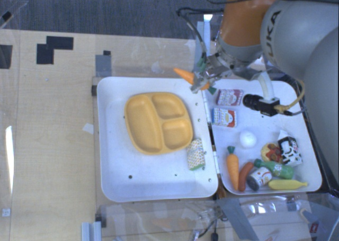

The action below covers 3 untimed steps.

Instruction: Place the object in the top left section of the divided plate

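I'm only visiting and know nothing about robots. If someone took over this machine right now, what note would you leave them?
Hand: above the top edge where the two bins meet, shut on a small orange carrot-like piece.
Divided plate: yellow, in the left bin; none of its sections holds anything.
Done: the piece is picked up.
Left: carry it over the plate's top left section and let it go.
Other toys lie in the right bin.
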Each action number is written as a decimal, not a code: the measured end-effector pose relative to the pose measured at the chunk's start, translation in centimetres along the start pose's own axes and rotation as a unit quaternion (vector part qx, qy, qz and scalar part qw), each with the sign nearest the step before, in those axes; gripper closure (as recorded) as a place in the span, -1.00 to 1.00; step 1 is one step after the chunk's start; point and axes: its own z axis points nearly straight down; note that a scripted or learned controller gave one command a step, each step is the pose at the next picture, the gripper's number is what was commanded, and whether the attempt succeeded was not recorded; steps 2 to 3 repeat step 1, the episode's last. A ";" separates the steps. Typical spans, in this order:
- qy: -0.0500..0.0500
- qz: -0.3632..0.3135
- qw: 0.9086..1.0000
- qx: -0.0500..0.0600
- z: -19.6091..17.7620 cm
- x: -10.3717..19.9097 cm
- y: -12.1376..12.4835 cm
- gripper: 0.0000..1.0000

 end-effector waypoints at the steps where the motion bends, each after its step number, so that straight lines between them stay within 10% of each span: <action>1: 0.000 0.000 1.000 0.000 0.0 0.0 0.0 -1.00; 3: 0.000 0.000 1.000 0.000 0.0 0.0 0.0 -1.00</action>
